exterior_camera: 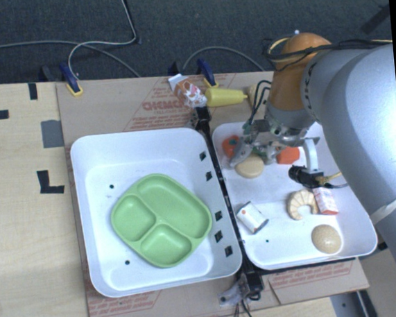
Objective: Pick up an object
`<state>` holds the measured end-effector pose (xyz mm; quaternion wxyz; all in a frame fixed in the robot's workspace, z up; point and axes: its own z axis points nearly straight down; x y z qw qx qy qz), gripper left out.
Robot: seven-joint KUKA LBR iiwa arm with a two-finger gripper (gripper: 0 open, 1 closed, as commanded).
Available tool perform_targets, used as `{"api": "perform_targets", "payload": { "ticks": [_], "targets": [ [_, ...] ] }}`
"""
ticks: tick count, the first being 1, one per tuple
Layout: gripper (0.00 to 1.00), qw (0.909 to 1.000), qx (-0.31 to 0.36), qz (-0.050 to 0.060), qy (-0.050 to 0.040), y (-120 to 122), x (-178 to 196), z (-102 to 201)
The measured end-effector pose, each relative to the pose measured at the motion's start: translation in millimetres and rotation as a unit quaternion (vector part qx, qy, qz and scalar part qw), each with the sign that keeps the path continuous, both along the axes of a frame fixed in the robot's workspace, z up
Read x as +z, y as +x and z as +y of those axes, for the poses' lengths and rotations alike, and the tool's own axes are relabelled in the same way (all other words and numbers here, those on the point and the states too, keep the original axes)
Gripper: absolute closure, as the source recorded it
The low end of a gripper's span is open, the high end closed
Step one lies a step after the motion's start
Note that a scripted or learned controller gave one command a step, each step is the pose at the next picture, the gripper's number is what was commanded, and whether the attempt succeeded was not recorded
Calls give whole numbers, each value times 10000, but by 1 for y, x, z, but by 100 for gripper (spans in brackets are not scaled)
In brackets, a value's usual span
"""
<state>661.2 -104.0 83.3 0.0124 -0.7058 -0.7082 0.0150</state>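
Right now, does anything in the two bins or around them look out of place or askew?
Yes. A yellow banana and a small snack packet lie on the cardboard behind the bins, outside both. The green divided plate sits rotated in the left bin.

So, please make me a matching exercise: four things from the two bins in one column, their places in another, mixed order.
Things:
1. green divided plate
2. croissant
3. round beige bun
4. small white box

Places:
A. right bin, near front corner
B. left bin
C. right bin, beside the divider
D. right bin, next to a red and white carton

Pairs: 1-B, 2-D, 3-A, 4-C
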Motion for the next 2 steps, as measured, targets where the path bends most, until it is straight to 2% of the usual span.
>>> {"api": "perform_targets", "payload": {
  "ticks": [1,2],
  "targets": [
    [0,10000,-12,-19,-24,-1,0,2],
    [100,10000,-7,-10,-14,-1,9,4]
  ]
}}
